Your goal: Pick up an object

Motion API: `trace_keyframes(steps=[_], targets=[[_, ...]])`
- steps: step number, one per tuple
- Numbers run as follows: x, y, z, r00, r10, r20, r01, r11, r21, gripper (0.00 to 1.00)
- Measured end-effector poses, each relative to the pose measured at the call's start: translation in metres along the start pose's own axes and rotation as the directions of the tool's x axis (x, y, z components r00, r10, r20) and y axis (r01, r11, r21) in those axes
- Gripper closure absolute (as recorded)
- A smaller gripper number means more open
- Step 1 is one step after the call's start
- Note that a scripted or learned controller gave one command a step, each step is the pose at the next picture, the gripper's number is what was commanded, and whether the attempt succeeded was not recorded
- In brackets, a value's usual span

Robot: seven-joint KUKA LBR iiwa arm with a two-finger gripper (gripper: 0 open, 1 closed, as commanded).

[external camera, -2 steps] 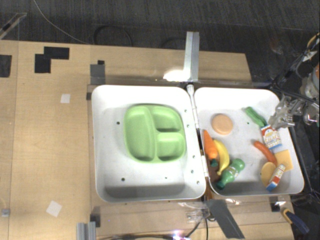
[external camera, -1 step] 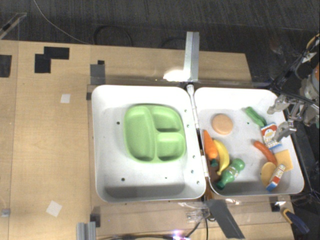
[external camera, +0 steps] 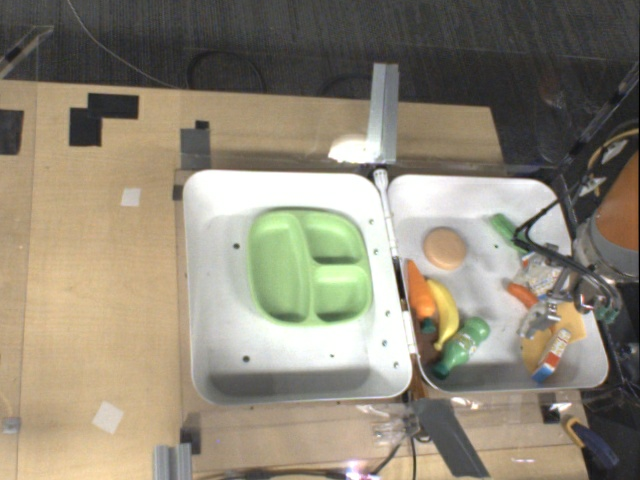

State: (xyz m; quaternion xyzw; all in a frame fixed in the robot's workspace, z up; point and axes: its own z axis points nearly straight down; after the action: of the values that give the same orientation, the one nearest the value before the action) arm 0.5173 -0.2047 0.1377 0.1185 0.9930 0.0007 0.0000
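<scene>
One gripper: the gripper (external camera: 547,308) hung low over the right bin's (external camera: 470,196) right side; whether its jaws were apart or together could not be told.
Beneath it: a yellow object (external camera: 551,346) with a red-and-blue tip lay on the bin floor.
Other pickables: tan disc (external camera: 445,248), carrot (external camera: 421,294), banana (external camera: 446,312), green bottle (external camera: 461,344).
Left bin: green divided tray (external camera: 306,265).
Progress: nothing looked lifted; grasp and raise remained.

green divided tray (external camera: 306,266), left white bin (external camera: 215,368)
</scene>
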Motion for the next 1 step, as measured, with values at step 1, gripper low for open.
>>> trace_keyframes(steps=[1], targets=[[0.0239,-0.0077,0.0476,0.999,0.047,0.018,-0.047,0.999,0.002,0.00]])
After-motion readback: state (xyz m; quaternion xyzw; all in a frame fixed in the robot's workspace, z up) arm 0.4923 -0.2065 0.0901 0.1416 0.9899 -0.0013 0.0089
